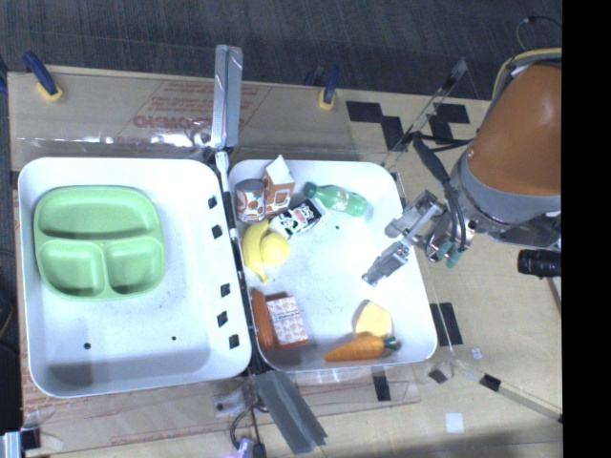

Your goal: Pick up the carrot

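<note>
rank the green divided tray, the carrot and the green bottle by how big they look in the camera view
1. Green divided plastic tray, by far the largest.
2. Orange carrot.
3. Small green plastic bottle, which looks close to the carrot in length, so the last two are unsure.

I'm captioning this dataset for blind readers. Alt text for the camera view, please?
A carrot lies at the near edge of the right bin beside a yellow wedge; the gripper hovers open above it. The left bin holds a green tray.

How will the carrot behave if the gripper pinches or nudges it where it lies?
The carrot looks smooth and tapered, so it may slip toward its thin end when pinched. Lying flat and round, it would likely roll if nudged sideways. It sits near the bin wall and a yellow wedge, which may block it.
</note>
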{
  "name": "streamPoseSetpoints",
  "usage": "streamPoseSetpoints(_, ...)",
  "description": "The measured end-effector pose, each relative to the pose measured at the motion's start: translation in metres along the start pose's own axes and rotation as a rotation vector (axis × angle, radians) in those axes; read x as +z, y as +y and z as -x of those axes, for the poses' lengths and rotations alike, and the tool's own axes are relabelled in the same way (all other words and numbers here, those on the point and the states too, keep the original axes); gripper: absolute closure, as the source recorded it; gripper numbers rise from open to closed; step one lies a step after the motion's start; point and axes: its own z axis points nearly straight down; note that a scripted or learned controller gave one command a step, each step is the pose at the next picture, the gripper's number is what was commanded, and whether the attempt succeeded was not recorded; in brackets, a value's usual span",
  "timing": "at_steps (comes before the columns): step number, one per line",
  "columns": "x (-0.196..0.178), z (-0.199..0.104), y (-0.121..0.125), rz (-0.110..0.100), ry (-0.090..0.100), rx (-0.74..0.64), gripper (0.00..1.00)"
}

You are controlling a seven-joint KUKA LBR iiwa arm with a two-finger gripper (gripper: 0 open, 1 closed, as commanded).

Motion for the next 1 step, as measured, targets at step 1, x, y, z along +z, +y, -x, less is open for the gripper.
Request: streamPoseSetpoints(1, 0.1079, 0.0377, -0.0469, -0.001, 0.005, -0.113, 0.00)
